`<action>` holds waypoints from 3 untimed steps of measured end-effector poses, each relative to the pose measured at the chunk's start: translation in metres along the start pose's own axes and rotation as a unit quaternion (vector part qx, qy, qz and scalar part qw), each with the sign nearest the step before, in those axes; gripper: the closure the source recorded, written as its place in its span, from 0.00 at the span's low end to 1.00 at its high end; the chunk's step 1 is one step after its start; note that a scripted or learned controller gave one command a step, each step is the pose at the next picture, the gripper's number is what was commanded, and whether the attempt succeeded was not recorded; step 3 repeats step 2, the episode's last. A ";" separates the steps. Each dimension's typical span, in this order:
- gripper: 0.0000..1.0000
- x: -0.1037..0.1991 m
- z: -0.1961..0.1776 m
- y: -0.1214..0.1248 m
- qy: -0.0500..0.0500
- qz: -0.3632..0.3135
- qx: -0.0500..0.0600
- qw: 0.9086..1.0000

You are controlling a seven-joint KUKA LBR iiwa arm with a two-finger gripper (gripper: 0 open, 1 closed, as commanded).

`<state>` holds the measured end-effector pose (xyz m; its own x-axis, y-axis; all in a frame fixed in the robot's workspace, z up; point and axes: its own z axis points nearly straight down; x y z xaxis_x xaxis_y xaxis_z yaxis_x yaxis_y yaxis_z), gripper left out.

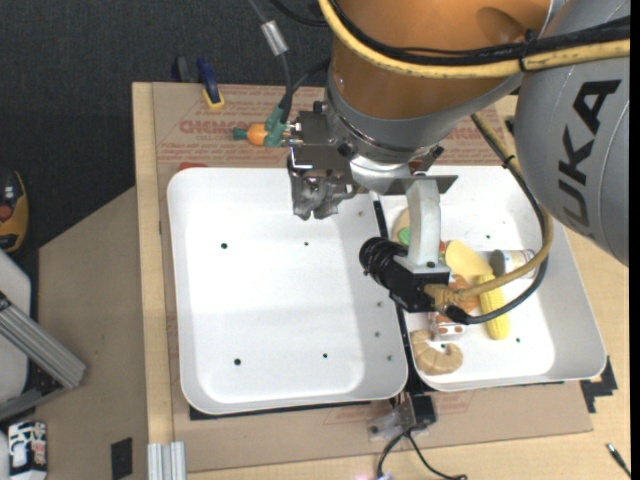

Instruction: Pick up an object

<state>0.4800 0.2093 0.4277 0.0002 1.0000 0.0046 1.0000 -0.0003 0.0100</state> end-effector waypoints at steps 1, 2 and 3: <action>1.00 0.016 0.091 -0.003 -0.004 0.000 0.010 1.000; 1.00 -0.002 -0.013 0.001 0.000 0.000 -0.001 1.000; 1.00 -0.002 -0.013 0.001 0.000 0.000 -0.001 1.000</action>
